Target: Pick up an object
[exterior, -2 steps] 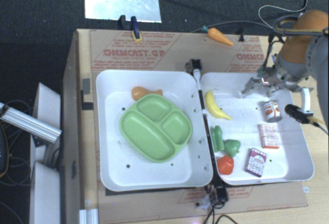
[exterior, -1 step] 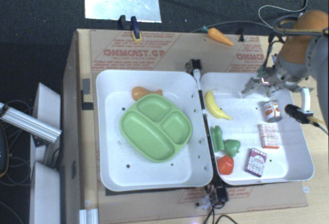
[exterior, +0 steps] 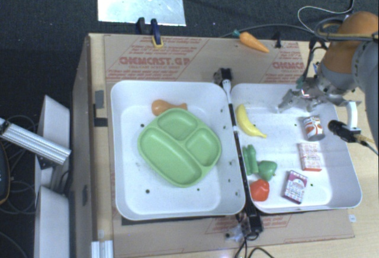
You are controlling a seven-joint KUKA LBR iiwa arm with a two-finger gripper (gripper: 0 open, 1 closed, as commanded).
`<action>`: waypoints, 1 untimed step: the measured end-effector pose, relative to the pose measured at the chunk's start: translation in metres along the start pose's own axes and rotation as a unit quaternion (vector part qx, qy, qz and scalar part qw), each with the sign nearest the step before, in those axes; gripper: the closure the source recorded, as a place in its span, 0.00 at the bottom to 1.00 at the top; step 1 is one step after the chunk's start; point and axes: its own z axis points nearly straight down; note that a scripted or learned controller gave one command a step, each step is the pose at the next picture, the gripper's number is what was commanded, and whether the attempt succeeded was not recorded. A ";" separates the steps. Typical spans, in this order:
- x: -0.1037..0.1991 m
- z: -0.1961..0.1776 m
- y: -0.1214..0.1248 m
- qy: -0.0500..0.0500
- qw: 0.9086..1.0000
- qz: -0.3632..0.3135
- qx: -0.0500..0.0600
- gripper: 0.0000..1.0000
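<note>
The left bin holds a green divided plate lying a little tilted in its middle, with an orange toy piece poking out from behind the plate's upper edge. The right bin carries the rest. A yellow banana lies near its upper left, just beside the divider between the bins. Below it come a green pepper-like toy and a red tomato near the lower left corner. Toward the right there is a small can, a pink-and-white box below it, and a dark red box near the bottom edge.

The hand hangs over the upper part of the right bin, fingers spread wide, with nothing between them; the can sits just below it. The white floor between banana and can is bare. An orange carrot lies on the cardboard-covered tabletop above the bins.
</note>
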 end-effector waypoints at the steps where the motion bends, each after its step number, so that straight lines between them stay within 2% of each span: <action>1: 0.000 0.000 0.000 0.000 1.000 0.000 0.000 0.00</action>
